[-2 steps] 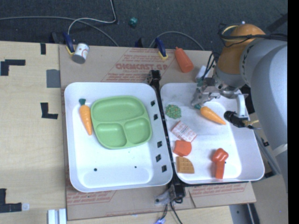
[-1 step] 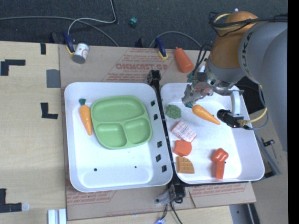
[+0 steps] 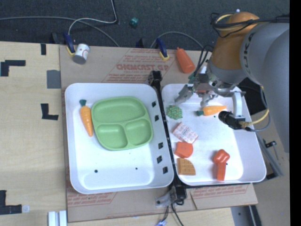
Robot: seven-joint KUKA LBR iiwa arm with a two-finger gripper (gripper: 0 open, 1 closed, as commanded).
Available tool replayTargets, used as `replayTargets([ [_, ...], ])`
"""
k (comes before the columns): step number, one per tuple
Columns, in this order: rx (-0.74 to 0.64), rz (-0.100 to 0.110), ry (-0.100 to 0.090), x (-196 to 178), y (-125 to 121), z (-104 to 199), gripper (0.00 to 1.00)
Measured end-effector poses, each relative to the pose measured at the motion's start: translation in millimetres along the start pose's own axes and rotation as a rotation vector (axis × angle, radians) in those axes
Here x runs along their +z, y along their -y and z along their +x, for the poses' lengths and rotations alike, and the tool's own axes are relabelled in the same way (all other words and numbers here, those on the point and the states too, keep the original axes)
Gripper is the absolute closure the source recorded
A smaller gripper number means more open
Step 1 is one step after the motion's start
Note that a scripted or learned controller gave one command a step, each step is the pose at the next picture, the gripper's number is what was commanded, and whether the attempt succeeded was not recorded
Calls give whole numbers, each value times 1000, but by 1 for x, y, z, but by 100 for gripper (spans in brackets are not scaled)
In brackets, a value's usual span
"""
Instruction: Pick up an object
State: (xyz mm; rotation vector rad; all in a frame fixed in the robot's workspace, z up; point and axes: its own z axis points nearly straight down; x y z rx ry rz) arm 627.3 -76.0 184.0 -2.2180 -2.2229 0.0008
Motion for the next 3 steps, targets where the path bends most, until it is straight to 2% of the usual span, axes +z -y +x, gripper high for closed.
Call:
replayTargets([
  [1,1,-2,1,89,-19,-21,0],
  [2,-1,-5,-3,94,-43,-21,0],
  [3,1,-2,1,99,-41,-18,0],
])
